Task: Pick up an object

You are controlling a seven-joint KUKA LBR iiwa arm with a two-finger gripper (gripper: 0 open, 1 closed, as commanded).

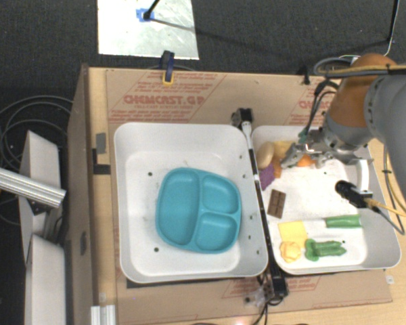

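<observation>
Small orange object (pixel 307 160) in the upper part of the right bin (pixel 314 191), near the back wall. Right at the tip of the gripper (pixel 300 152); touching or just beneath, cannot tell which. Gripper open or closed: cannot tell, tip too small and blurred against the orange. Whether anything is gripped, cannot tell either.

Just left of the tip, a yellow lump (pixel 283 147), and beside that a tan rounded object (pixel 264 156) against the bin's left wall. Below those, a purple piece (pixel 266 177), also at the left wall. Further toward the front, a brown block (pixel 276 203), slightly tilted, apart from the purple piece.

Front part of the same bin: yellow square piece (pixel 292 231), with a yellow-orange rounded object (pixel 290 251) touching its lower edge. Just right of that, a green knobbly object (pixel 325 249) lying flat. Above it, a green bar (pixel 343 222), lying roughly level, apart from the knobbly one.

Grey arm (pixel 392 107) coming in from the right over the bin's back corner, orange band (pixel 355 90) above the wrist.

Left bin (pixel 135 154) alongside, sharing the middle divide. In it, a blue divided plate (pixel 197 210), three compartments, set a little off square, well apart from the gripper.
</observation>
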